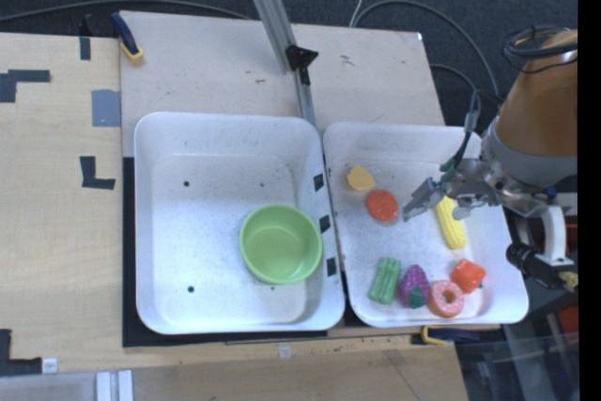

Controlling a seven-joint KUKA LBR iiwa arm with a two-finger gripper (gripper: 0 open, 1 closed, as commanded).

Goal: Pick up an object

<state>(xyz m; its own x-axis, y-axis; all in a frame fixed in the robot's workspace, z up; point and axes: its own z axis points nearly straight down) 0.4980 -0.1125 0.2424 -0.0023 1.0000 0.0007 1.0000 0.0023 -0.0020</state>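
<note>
The gripper (434,199) hangs low in the right bin (413,141), its fingers apart and holding nothing. Just left of it sits a red tomato (381,206); a corn cob (451,223) lies touching its right side.

Two white bins (150,202) sit on a pale wooden bench (56,202). The left holds a lime-green bowl (280,244). In the right lie a yellow corn cob (452,223), red-orange tomato (381,206), green vegetable (384,281), purple grapes (411,283) and pink doughnut (444,299).
</note>
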